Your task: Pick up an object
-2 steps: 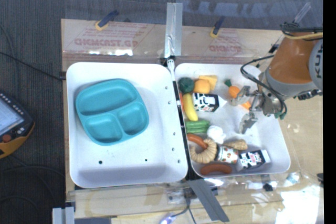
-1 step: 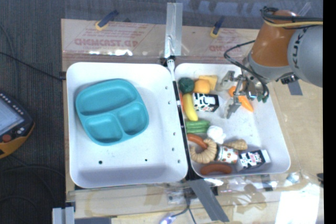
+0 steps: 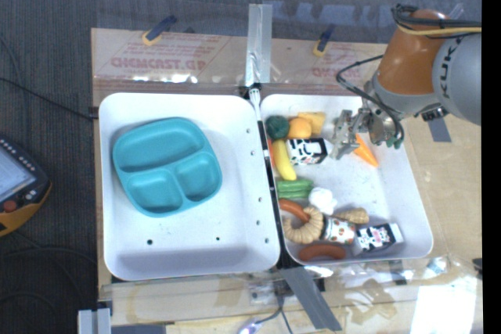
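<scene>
The right bin (image 3: 407, 199) holds several toy foods: a yellow banana (image 3: 281, 158), a black-and-white carton (image 3: 308, 150), a green broccoli (image 3: 276, 126), a yellow-orange piece (image 3: 307, 123), a green cucumber (image 3: 293, 188), a white ball (image 3: 322, 199), a pretzel ring (image 3: 304, 227), a red sausage (image 3: 321, 252) and a second carton (image 3: 380, 236). My gripper (image 3: 354, 134) hangs low over the bin's upper right part. An orange carrot (image 3: 365, 152) lies right beside its fingertips; whether it is between them I cannot tell.
The left bin (image 3: 133, 246) carries a blue three-compartment tray (image 3: 166, 164). A metal divider (image 3: 259, 51) stands at the back between the bins. A dark device (image 3: 16, 184) lies off the bench at the left edge. The arm's orange band (image 3: 411, 59) sits above the right bin's far corner.
</scene>
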### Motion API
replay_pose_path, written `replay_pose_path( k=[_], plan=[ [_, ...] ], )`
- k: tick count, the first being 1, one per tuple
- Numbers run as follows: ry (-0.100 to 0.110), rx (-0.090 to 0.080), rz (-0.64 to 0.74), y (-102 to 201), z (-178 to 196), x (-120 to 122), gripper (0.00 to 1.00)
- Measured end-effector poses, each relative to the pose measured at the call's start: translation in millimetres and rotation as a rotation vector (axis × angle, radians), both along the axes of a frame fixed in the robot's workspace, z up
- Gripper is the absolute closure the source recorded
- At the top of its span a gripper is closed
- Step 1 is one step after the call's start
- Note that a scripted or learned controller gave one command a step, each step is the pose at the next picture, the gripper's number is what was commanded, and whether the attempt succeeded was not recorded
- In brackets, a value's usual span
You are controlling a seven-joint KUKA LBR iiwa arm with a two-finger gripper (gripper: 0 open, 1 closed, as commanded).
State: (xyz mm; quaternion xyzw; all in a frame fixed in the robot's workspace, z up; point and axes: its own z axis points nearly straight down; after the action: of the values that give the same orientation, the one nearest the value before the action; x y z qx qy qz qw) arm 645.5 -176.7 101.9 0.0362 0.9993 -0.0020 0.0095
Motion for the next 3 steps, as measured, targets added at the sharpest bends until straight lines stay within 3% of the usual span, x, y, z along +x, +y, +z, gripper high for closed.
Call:
replay_pose_path(
  k=[1, 2, 3],
  plan=[
    [0.013, 0.006, -0.165, 19, 106, 7, 1.00],
    [0.018, 0.002, 0.234, -47, 14, -40, 1.00],
    [0.017, 0.002, 0.234, -47, 15, -40, 0.00]
  ],
)
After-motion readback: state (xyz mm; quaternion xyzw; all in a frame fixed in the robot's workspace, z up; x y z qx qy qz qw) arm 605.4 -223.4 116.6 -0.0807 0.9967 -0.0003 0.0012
